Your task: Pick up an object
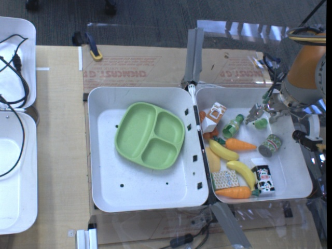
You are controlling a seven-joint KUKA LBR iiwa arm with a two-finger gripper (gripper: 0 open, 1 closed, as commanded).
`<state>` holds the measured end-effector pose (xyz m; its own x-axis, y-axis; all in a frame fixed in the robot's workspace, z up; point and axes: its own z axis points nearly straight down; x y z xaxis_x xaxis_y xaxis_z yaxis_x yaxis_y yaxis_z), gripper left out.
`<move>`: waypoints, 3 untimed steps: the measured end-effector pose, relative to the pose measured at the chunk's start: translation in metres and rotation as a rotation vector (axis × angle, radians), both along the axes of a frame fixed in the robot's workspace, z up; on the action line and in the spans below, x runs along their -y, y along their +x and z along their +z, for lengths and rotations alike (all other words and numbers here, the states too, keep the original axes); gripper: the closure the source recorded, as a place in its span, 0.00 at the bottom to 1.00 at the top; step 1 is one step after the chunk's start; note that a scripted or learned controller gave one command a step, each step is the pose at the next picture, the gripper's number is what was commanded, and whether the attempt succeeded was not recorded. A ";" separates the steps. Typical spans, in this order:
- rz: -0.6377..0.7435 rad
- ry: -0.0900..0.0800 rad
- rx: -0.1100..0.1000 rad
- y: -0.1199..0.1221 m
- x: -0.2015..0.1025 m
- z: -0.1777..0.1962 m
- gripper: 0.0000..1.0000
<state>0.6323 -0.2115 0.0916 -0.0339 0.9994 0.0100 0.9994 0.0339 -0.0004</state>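
Bench [62, 139] w/ two white bins: left bin [104, 191], right bin [295, 180], side by side.

Robotics lab, not a home or kitchen: two shallow white bins [98, 154] sit side by side on a cardboard-covered bench [140, 66], w/ a grey-and-orange industrial arm [306, 69] reaching in from the right. The food in the right bin is toy stuff, e.g. plastic bananas [224, 151] and carrots [240, 145], plus a green divided plate [150, 135] in the left bin. Dark carpet [155, 4], office-chair casters [32, 4] at top, loose black cables [15, 82] at left.
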 end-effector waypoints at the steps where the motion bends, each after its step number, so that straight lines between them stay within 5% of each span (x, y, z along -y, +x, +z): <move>1: 0.002 -0.008 0.004 0.001 0.003 0.011 1.00; 2: 0.004 -0.004 0.003 0.001 0.000 0.011 0.00; 3: -0.160 0.004 0.003 -0.040 -0.002 0.003 0.00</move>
